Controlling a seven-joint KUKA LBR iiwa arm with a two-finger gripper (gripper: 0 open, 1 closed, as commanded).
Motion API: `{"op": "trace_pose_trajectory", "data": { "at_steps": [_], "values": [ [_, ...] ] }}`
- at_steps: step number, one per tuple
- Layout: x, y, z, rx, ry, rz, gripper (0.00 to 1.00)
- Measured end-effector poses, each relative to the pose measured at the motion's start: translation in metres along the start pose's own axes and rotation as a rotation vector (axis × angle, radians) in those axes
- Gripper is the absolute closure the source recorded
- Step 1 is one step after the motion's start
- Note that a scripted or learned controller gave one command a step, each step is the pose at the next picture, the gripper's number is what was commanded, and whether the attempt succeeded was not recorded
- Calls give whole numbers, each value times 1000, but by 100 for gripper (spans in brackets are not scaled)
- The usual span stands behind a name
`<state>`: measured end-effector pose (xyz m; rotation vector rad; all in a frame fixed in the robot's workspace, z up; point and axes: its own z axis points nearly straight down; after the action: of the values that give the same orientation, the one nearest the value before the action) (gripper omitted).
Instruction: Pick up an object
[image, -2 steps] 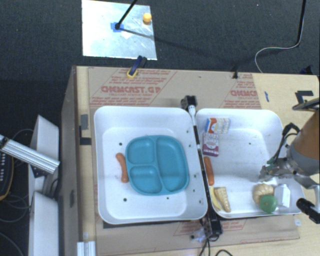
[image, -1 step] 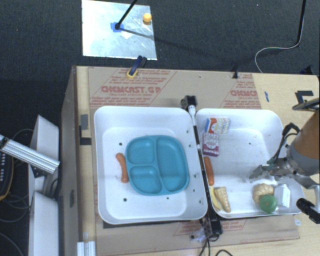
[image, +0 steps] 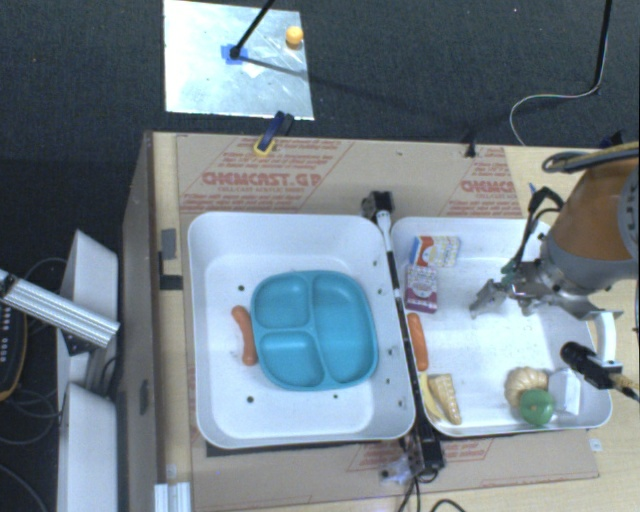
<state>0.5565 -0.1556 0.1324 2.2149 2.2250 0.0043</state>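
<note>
White right bin (image: 470, 425): gripper (image: 497, 296) hovers low, fingers spread, clamping nothing.
Nearest target: carton (image: 423, 288), just left, long axis running near-far.

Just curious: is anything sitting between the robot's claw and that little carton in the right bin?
Nothing visible does. The gripper hangs over bare floor of the right bin, and the carton lies to its left across an open stretch.
</note>
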Motion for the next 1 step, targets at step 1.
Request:
{"op": "trace_pose_trajectory", "data": {
  "at_steps": [1],
  "values": [
    [68,52,-13,0,1,0,0]
  ]
}}
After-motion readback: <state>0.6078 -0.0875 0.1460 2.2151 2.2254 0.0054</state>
